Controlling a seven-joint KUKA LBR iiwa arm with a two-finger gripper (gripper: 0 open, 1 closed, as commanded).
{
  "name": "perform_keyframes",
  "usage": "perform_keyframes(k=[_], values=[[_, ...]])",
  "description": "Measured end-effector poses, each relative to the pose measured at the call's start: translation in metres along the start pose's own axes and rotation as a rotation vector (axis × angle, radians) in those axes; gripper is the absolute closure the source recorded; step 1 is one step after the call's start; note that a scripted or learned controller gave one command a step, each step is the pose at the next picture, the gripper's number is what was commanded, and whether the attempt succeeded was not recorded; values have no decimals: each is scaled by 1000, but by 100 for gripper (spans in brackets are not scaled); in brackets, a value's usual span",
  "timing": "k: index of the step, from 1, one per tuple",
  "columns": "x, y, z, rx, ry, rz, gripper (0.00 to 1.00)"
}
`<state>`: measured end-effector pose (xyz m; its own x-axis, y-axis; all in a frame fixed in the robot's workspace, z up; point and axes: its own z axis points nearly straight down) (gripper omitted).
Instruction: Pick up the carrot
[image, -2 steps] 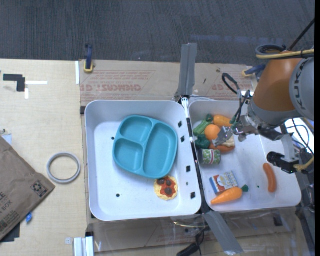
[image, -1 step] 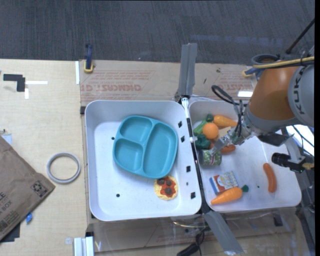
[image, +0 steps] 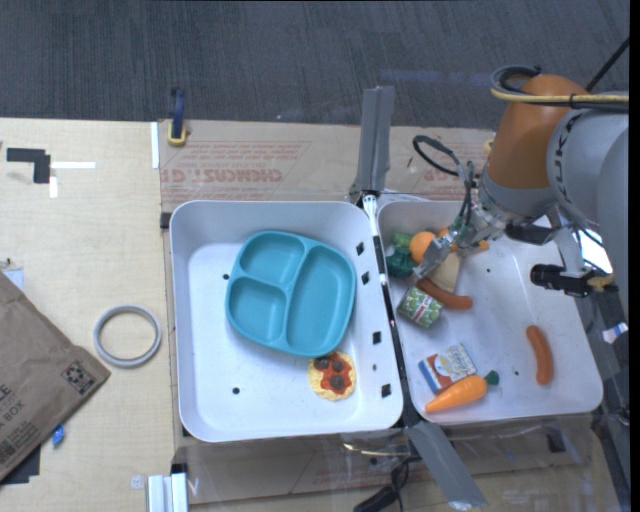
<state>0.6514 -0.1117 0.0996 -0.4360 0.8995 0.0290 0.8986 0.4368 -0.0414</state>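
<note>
The carrot (image: 458, 393) is orange with a green top. It lies near the front edge of the right bin (image: 570, 395), its green end pointing right. My gripper (image: 443, 252) hangs over the back left corner of that bin, well behind the carrot. It is just above a cluster of toy foods there, beside an orange ball (image: 422, 243). The grey arm with its orange band (image: 525, 140) reaches in from the upper right.
A small carton (image: 448, 365) lies just behind the carrot. A green can (image: 420, 307), two sausages (image: 447, 294) (image: 540, 354) and a green vegetable (image: 400, 256) share the right bin. The left bin (image: 200, 380) holds a blue divided plate (image: 290, 293) and a pizza piece (image: 332, 375). A tape roll (image: 127, 334) lies on the bench.
</note>
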Motion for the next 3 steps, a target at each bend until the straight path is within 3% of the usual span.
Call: perform_keyframes(k=[1,2,3], values=[[3,1,13,-11,-17,232,0],[-32,-15,2,-18,-13,201,0],[-5,-3,12,-7,-22,48,0]])
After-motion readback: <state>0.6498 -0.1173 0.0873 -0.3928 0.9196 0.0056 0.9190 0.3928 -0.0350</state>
